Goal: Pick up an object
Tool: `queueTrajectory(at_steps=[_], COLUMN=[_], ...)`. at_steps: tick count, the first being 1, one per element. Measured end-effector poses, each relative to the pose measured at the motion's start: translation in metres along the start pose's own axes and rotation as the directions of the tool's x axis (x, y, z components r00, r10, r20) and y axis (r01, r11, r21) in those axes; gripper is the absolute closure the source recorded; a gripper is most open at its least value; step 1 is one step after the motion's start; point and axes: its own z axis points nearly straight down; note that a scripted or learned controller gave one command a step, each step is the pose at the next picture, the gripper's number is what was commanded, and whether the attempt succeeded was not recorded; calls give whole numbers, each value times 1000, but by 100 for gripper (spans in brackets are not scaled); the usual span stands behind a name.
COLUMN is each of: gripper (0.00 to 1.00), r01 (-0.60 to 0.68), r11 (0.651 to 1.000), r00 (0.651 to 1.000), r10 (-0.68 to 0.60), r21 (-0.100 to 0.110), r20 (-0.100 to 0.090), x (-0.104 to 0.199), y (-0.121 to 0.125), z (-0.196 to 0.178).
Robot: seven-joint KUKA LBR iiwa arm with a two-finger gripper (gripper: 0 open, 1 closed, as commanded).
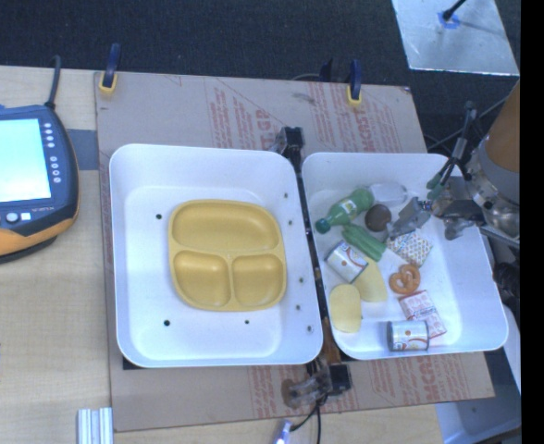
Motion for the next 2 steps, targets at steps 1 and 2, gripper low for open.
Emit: queueTrajectory(at_steps=[1, 2], gripper=[0, 0], r01=[0, 2], r11=[1000, 1000], r00=[1000, 1000], r10=[0, -2], r21=[-1, 0], r20=[2, 0], x=[-92, -41], y=[6, -20], z=[168, 171])
